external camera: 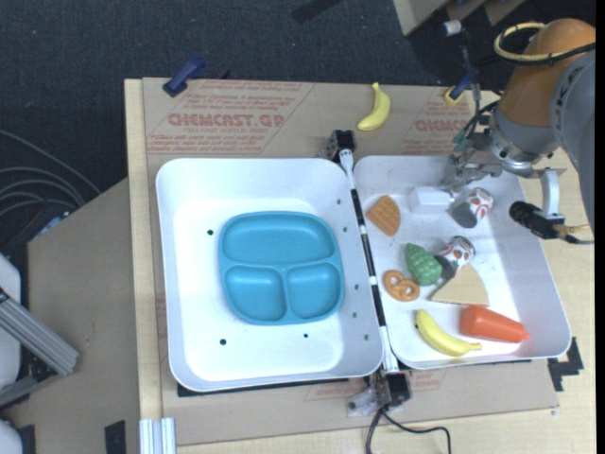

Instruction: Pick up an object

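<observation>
Gripper [465,180] low in right bin [544,282], over a small grey, red & white item [472,206].

That item sits at the bin's upper right, just right of a white block [430,198]; gripper tips look to be touching it, but can't tell if open or closed. Below it, w/in same bin: another small red & white piece [459,250], green broccoli [423,263], pretzel [401,286], cheese wedge [461,290], carrot [492,323], banana [444,335]. Orange bread piece [384,215] near bin's left wall. Left bin [184,282] holds blue divided tray [280,266].

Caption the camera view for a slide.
KUKA arm's tool over right bin of toy food; blue divided tray in left bin.
</observation>
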Available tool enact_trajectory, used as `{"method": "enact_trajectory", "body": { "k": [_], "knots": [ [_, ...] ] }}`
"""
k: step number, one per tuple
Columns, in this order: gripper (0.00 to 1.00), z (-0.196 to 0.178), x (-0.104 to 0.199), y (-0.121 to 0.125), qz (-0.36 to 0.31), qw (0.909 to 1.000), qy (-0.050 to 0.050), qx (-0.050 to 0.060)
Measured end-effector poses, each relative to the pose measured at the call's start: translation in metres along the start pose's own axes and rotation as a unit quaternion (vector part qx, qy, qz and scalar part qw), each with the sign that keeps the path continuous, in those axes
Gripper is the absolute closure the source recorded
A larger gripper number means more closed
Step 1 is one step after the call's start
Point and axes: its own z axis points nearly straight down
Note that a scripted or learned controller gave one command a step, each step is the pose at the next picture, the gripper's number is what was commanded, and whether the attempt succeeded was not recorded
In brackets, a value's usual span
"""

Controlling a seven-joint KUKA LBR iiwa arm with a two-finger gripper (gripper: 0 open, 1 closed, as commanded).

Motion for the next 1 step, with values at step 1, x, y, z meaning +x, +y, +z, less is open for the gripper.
{"method": "enact_trajectory", "body": {
  "k": [1],
  "knots": [
    [0.00, 0.0005, 0.0002, -0.0003, 0.000, 1.0000, 0.000, 0.001]
  ]
}}
